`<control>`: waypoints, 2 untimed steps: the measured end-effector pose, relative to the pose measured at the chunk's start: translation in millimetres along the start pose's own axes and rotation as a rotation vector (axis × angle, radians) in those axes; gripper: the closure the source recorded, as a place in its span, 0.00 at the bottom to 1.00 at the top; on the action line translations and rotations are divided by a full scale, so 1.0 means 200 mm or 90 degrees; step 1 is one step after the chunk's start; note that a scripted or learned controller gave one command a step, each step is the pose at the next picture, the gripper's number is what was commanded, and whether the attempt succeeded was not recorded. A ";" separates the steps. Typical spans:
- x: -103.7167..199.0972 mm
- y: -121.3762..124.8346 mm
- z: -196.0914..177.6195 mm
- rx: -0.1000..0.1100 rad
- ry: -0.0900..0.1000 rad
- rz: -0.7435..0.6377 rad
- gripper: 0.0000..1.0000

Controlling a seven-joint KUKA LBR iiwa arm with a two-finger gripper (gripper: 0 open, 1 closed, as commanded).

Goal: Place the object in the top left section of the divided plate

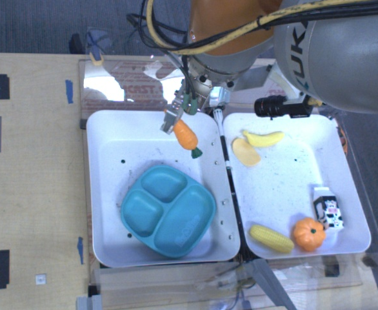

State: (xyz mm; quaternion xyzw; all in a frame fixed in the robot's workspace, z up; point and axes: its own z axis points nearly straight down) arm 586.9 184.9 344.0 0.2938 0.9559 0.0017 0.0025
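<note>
The gripper [176, 116] hung over the left bin [105, 173], above and just beyond the far edge of the blue divided plate [168, 210]. Its jaws were clenched on the upper end of the toy carrot [186, 135], which hung clear of the bin floor with its green top pointing toward the plate. So the pickup looked done; what remained was carrying the carrot over the plate's top left section [165, 183] and releasing it there.

Banana [264, 138], chip [246, 152], corn [271, 237], pumpkin [308, 234], small carton [328, 209] in right bin [350, 173].
</note>
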 end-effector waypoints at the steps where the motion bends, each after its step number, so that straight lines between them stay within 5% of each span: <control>1: -0.17 0.09 -0.47 -0.002 -0.003 -0.152 1.00; 2: 0.05 -0.08 -0.21 0.005 0.003 0.189 1.00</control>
